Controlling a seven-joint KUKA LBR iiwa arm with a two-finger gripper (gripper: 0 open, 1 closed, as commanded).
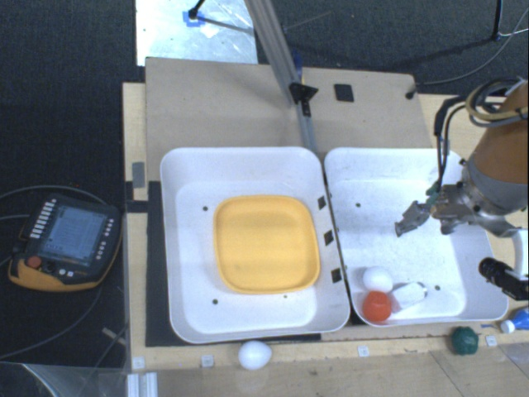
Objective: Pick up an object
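A white egg-shaped object (254,354) lies nearest the camera, on the worktop (198,106) just outside the front edge of the left bin (186,222). To its right, also outside the bins, sits a small dark green ball (464,340).

The two shallow white bins sit side by side, touching along their inner edges, smooth and glossy with rounded corners. The left one holds a square yellow plate (267,242) with rounded corners, lying flat near its centre.

The right bin (372,188) holds the likely pick targets, gathered in its front left corner: a white ball (378,279), a matte red ball (378,306) touching it in front, and a small white, irregular piece (411,294) just beside them on the right. They probably rest there because the corner stops them rolling.

The claw (407,223) hangs over the middle of the right bin, reaching in from the right, well apart from that cluster. Whether its jaws are wide or narrow cannot be told, and nothing is seen gripped in it.

A handheld control pendant (64,240) lies on the dark floor at the left.
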